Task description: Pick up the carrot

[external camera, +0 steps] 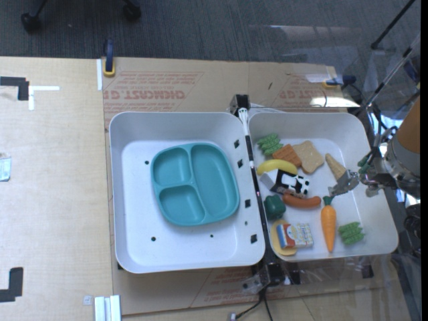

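The carrot [328, 226] is orange with a green top and lies upright in the view in the right bin [374, 243], toward its front. My gripper [339, 187] reaches in from the right and hovers just above and right of the carrot's green top. Nothing shows in its grasp.
Around the carrot lie a green leafy piece [351, 232], a red sausage [302, 201], a green pepper [274, 206], a small box [296, 236], a banana [273, 166], bread [310, 156] and a tan wedge [336, 166]. The left bin [127, 239] holds a teal divided plate [194, 183].
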You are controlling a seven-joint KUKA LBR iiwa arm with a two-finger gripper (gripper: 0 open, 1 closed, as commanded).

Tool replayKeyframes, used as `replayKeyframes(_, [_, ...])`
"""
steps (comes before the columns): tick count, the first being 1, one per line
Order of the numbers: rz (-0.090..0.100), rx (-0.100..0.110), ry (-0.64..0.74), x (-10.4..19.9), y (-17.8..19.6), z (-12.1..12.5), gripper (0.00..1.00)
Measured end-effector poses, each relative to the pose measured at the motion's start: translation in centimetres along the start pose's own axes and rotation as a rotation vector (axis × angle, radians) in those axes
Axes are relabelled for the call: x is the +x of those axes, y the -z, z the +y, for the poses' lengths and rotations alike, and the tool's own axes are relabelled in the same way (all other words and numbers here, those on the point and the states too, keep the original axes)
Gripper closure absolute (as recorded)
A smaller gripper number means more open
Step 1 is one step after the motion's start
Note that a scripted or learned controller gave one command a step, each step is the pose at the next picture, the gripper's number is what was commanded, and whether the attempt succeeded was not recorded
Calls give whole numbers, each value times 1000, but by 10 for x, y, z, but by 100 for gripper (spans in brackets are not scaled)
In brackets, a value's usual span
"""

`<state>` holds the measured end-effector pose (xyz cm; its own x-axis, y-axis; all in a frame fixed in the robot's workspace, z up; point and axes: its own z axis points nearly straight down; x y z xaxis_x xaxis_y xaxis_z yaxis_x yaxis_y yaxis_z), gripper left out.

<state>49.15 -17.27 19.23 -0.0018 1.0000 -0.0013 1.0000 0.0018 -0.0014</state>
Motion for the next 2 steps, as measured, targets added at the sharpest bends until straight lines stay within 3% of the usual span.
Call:
replayKeyframes(1, [1, -2, -1, -4, -101, -2, 0])
replayKeyframes(2, [0, -3, -5, -5, -92, -1, 100])
